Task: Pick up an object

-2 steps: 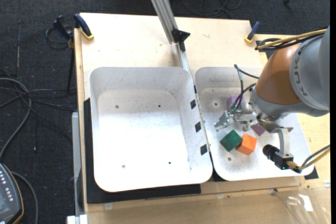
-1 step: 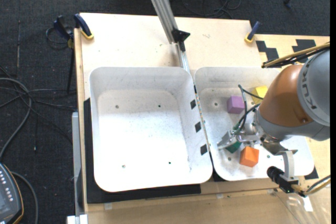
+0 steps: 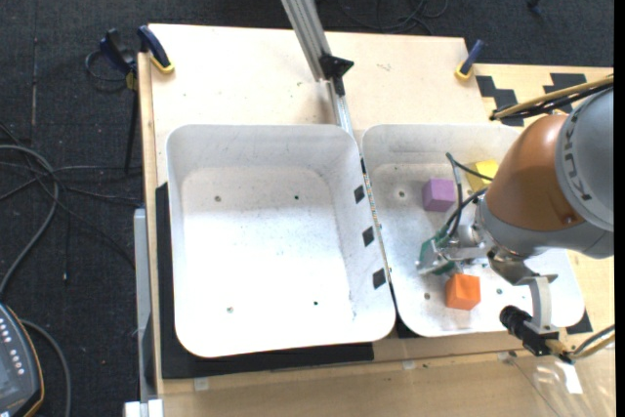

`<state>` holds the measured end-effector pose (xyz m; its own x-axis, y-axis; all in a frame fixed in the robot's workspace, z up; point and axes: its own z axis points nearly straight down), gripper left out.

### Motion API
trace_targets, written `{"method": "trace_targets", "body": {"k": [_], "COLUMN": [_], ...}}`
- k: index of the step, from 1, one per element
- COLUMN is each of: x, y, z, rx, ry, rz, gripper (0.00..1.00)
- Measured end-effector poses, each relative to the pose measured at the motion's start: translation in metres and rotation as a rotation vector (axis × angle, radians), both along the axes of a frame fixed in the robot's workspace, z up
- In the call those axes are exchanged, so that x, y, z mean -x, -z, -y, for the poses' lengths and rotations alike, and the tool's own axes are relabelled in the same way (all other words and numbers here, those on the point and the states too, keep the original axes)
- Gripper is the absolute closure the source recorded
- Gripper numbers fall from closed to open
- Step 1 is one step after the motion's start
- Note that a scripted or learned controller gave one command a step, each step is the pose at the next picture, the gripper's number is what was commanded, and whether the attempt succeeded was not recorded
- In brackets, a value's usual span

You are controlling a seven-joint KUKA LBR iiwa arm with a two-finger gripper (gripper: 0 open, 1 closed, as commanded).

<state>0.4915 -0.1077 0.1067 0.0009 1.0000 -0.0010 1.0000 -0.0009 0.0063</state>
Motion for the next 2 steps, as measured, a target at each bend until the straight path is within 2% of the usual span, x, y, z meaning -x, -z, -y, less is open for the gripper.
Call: {"method": "trace_targets", "body": {"k": [1,2], "x": [-0.001,-0.0008], "y": [-0.0103,-0.0099], "z": [0.0004,0.0004], "rx": [0.001,0.0], "ry": [0.001,0.002], "rz": [0.003,0.002], "gripper": [1.0,0.0]}}
